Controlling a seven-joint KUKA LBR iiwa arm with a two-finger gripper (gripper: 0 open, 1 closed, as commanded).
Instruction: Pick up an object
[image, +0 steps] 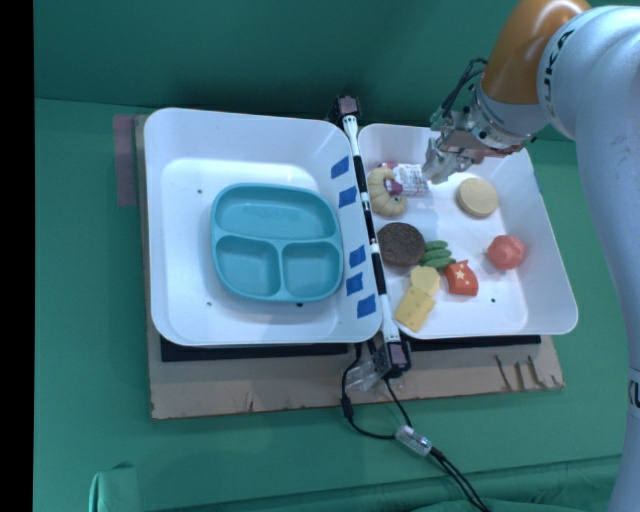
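My gripper hangs low over the far part of the right bin. Its tip is right beside a small white and pink item, seemingly touching its right end. A glazed donut lies just left of that item. To the right of the gripper sits a round tan cookie. Nearer the front lie a dark brown patty, green pea pods, a red tomato, a red pepper piece and a yellow cheese wedge. I see nothing lifted.
The left bin holds a teal divided tray. A black and white bar with blue tape tabs runs between the bins. Cables trail off the front of the cardboard base onto the green cloth.
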